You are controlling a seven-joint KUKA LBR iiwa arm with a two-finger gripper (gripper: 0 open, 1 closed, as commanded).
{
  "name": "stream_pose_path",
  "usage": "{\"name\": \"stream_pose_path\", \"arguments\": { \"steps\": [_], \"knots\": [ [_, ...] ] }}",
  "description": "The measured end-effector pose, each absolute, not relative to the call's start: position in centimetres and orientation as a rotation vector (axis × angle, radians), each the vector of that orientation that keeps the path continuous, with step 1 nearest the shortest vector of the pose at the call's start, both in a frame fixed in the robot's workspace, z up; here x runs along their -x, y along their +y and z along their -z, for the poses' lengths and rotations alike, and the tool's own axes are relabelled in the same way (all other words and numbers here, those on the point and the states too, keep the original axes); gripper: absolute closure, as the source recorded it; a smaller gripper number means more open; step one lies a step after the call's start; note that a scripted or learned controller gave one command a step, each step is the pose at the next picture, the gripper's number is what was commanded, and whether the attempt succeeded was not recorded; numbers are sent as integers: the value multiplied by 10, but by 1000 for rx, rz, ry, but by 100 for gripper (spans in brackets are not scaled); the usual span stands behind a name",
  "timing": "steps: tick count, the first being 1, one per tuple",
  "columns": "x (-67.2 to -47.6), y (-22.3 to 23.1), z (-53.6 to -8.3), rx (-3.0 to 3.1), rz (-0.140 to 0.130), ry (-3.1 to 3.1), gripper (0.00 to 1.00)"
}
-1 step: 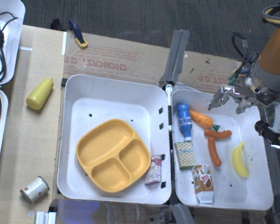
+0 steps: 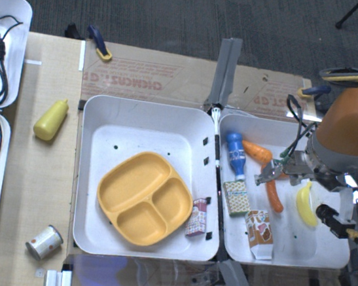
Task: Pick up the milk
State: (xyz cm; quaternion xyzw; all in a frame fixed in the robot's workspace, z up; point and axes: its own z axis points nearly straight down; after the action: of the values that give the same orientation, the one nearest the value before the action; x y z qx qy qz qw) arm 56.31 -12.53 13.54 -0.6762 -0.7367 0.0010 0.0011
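A white carton with red-brown print (image 2: 259, 233), which looks like the milk, lies flat at the front of the right bin (image 2: 322, 255). A smaller maroon and white carton (image 2: 197, 218) leans against the right wall of the left bin (image 2: 97, 160). My gripper (image 2: 268, 175) hangs over the middle of the right bin, above two orange carrots (image 2: 276, 197), and behind the white carton. Nothing shows in its grasp.
The right bin also holds a blue bottle (image 2: 234, 152), a green checkered box (image 2: 236, 198) and a banana (image 2: 306, 203). A yellow divided plate (image 2: 145, 197) lies in the left bin. On the bench to the left are a mustard bottle (image 2: 51, 120) and a small can (image 2: 44, 241).
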Motion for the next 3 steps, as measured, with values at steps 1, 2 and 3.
{"name": "stream_pose_path", "arguments": {
  "steps": [1, 2, 3],
  "knots": [
    [-508, -128, -127, 2011, -2, -2410, 0],
    [-484, -102, -101, 1584, 13, -2737, 0],
    [-484, -103, -108, 1591, 12, -2730, 100]
  ]
}}
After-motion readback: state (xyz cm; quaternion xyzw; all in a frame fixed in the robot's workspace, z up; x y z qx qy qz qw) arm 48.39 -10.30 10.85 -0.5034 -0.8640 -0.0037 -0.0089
